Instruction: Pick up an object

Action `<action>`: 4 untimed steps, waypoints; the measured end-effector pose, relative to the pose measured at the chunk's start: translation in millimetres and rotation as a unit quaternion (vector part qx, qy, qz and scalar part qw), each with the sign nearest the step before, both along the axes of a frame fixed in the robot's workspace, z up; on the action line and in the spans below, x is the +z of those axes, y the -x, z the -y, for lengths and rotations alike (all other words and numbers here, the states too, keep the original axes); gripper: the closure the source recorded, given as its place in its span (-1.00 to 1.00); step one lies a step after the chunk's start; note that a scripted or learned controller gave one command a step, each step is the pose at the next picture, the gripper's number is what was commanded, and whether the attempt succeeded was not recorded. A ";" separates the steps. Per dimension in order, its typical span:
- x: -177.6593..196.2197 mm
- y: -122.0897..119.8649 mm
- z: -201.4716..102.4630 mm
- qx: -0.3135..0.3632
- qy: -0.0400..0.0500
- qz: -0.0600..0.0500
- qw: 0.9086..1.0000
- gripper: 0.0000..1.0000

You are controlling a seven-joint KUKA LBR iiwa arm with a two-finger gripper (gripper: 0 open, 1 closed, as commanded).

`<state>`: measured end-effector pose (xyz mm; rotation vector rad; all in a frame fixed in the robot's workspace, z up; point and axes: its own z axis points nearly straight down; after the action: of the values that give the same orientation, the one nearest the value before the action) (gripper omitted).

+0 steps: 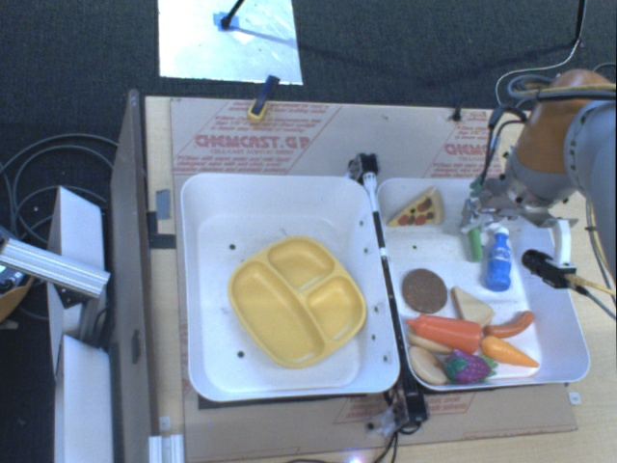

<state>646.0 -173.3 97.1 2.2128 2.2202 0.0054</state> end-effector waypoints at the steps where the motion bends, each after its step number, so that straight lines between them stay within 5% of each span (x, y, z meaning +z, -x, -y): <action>1: 109.8 -27.0 -108.2 0.006 -0.003 0.004 1.000 1.00; 2: 169.5 -24.3 -163.1 0.004 -0.003 0.001 1.000 1.00; 3: 113.4 11.8 -192.3 0.002 -0.002 -0.006 1.000 1.00; 4: 115.4 -12.5 -153.4 -0.002 -0.001 -0.002 1.000 1.00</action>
<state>658.6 -19.8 212.4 2.2196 2.2180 0.0030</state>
